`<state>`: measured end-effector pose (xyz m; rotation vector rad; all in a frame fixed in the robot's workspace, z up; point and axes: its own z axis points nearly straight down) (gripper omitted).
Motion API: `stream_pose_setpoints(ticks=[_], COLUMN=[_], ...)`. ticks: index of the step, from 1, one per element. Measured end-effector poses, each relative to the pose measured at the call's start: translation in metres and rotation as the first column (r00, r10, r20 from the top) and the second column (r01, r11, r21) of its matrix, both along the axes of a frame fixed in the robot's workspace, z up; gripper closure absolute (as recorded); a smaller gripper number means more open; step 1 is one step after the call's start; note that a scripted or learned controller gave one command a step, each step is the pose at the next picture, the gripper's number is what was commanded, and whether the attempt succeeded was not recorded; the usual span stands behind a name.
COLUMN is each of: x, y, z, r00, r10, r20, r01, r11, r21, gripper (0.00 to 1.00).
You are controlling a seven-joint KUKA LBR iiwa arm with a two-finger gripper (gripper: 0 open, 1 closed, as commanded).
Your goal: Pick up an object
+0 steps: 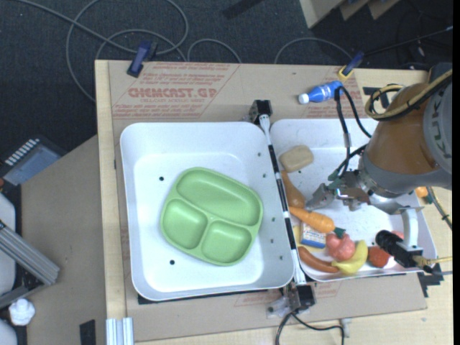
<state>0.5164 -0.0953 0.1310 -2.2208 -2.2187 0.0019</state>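
My gripper [333, 195] hangs over the middle of the right bin [316, 131], open, with nothing between its fingers. Just below and left of it lies an orange carrot [311, 217]. A tan bread-like piece [297, 157] rests near the bin's back left corner. Along the front of the bin lie a pink-red fruit [341, 245], a yellow banana [352, 264], a reddish sausage [316, 260], a red piece [379, 258] and a small white-and-orange box [313, 234]. The arm's orange band hides part of the bin's right side.
The left bin [136, 149] holds a green divided plate [210, 215]. A blue-and-white bottle [320, 92] lies on the bench behind the right bin. A blue clip [140, 58] sits at the bench's back left. A hinged divider [277, 185] separates the bins.
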Motion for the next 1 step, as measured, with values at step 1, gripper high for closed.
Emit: stream_pose_setpoints(ticks=[1], x=[-0.0374], y=[-0.0177], z=[-0.0461], r00=[1.0], r10=[-0.001], r20=[0.003], r01=[0.001], r11=[1.0], r21=[-0.001], gripper=[0.0])
